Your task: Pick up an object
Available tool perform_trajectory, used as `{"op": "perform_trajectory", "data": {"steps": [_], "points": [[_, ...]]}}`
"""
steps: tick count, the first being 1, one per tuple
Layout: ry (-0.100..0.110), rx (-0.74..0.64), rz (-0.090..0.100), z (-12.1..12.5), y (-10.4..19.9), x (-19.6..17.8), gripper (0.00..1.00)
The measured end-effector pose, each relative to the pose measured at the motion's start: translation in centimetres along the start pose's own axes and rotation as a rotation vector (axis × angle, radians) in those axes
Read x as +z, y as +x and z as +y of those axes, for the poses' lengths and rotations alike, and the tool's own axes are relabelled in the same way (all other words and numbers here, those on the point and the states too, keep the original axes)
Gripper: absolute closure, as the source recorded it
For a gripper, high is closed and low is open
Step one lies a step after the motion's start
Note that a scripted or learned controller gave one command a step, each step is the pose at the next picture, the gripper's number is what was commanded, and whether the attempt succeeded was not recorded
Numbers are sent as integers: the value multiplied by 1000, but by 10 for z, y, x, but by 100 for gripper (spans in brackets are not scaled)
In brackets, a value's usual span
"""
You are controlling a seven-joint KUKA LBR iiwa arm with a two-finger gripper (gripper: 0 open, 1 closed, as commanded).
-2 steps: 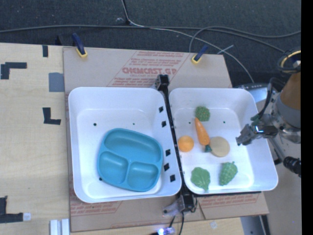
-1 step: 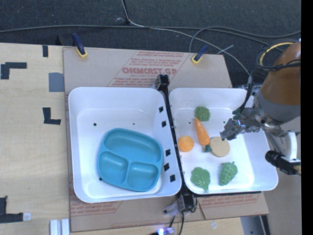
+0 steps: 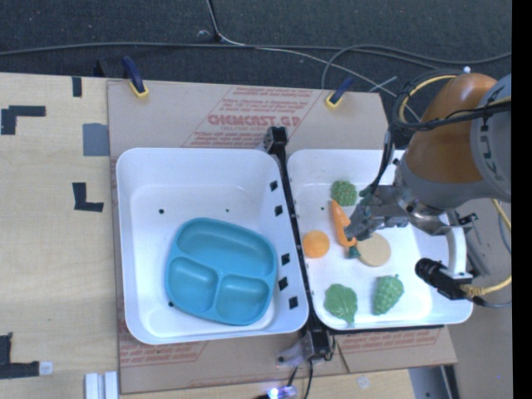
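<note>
While claw hovers over carrot, at bin's nine o'clock, grip state indiscernible; approach step; next: descend, close.

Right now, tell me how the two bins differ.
The left bin holds one thing, a blue divided tray; the right bin holds several small toy foods, among them a carrot and an orange ball. The gripper works over the right bin, not the left bin. Both are shallow and white, side by side.
</note>
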State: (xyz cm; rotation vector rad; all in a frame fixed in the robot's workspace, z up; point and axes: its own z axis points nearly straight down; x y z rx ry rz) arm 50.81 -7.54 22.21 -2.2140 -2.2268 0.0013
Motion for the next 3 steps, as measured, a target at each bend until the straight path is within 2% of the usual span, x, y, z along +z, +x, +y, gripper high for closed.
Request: {"op": "perform_trajectory", "data": {"steps": [2, 3], "points": [[1, -1, 1, 13, 102, 16, 100], [0, -2, 1, 15, 159, 4, 100]]}}
